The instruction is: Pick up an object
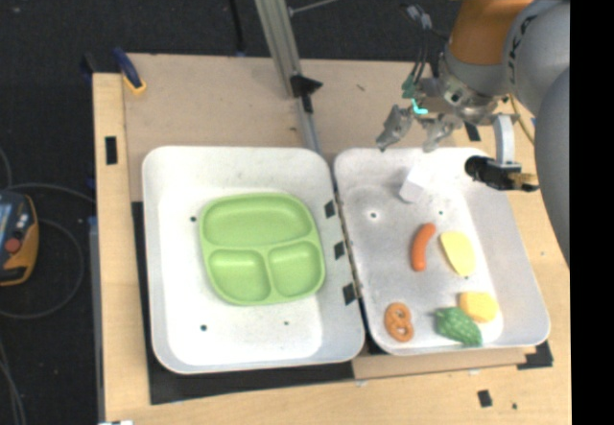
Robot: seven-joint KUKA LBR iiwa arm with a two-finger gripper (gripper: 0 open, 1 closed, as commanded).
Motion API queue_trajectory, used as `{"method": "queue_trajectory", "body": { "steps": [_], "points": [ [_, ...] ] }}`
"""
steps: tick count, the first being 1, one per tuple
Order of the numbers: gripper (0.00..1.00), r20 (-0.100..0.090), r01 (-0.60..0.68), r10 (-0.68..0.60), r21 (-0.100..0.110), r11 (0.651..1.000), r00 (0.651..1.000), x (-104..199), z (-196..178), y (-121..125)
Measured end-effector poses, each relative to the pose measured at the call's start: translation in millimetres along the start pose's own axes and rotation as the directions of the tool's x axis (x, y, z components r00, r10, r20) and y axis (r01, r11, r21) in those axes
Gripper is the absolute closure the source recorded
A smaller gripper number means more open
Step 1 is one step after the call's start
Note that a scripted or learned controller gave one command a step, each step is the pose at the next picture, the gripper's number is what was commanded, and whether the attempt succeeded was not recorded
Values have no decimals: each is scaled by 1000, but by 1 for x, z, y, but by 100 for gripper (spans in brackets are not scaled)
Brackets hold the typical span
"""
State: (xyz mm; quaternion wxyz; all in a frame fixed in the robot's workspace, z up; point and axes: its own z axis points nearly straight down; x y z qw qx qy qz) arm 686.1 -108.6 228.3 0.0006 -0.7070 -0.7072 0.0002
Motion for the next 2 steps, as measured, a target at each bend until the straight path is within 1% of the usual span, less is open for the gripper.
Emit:
{"method": "queue_trajectory", "body": {
  "steps": [1,2],
  "points": [
    [0,0,0,0,-3,1000,1000,0,-1,1],
    [0,3,-2,2,1,1000,1000,-12,47,1]
  ]
}}
